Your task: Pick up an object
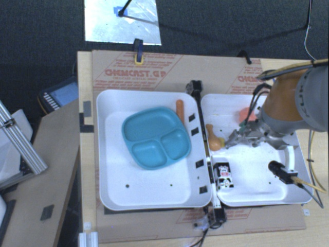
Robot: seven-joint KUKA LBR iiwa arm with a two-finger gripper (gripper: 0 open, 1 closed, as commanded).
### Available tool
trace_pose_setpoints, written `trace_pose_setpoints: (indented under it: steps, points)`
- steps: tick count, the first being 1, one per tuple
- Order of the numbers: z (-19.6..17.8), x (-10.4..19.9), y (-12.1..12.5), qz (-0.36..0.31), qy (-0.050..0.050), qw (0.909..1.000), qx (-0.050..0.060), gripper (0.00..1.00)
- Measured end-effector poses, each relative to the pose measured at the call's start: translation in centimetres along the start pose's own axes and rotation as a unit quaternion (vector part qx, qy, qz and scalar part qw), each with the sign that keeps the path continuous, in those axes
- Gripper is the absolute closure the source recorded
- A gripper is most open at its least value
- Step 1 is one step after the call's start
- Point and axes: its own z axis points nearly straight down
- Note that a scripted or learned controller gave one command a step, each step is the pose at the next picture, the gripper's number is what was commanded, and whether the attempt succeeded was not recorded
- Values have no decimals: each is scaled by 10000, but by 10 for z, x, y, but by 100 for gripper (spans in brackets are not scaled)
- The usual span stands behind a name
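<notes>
Looks like the approach step: the tool [237, 137] sits low in the right bin [247, 189], center-right of frame, right beside the tan wooden piece [213, 139] by the divider. Can't tell how open it is, and nothing visibly sits in it. Next move probably needs lining up over that piece and closing. The arm [290, 104] comes in from the right, wrist angled down-left.

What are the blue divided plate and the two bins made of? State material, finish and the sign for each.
Blue divided plate: looks like moulded plastic, matte to satin; even teal colour, rounded compartment walls, soft sheen. Left bin and right bin: probably thin formed plastic, smooth white; rounded corners and curled rims suggest it, though coated metal cannot be excluded.
</notes>
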Motion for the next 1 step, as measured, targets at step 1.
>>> trace_pose_setpoints:
  steps: [1]
  points:
    - [-13, 0, 1, 3, -7, 10000, -21, 100]
